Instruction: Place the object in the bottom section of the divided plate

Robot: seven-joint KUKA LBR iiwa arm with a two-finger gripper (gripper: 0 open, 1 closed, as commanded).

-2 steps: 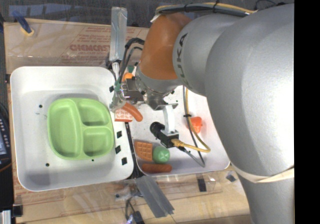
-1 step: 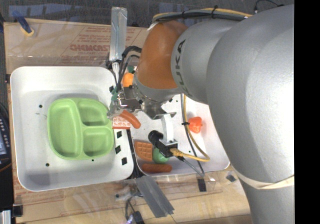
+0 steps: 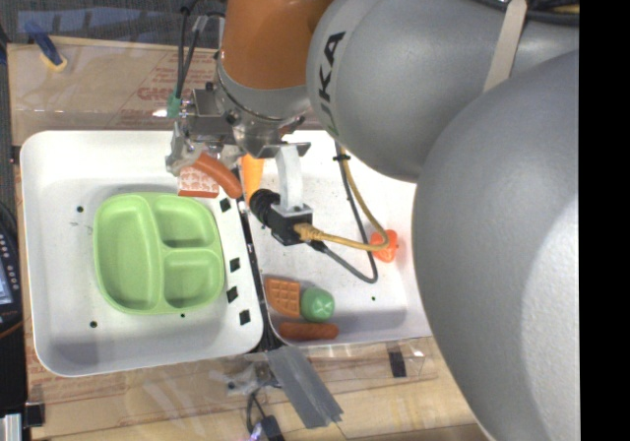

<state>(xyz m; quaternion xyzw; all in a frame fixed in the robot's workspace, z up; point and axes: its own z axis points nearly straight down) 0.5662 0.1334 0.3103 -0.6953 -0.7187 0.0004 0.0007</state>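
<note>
A light green divided plate (image 3: pixel 157 252) lies in the left bin, with one large section on its left and two smaller ones on its right. My gripper (image 3: pixel 204 165) hangs over the left bin's upper right area, just beyond the plate's top right corner. An orange-red sausage-shaped piece (image 3: pixel 212 176) sits between its fingers, tilted and lifted above the bin floor. The gripper is shut on it. The arm's wrist hides the top of the piece.
The right bin (image 3: pixel 394 306) holds a waffle piece (image 3: pixel 283 294), a green ball (image 3: pixel 317 305), a brown sausage (image 3: pixel 307 332), an orange carrot-like piece (image 3: pixel 253 171) and a small orange thing (image 3: pixel 386 245). A black connector with a yellow cable (image 3: pixel 340 242) dangles over the right bin.
</note>
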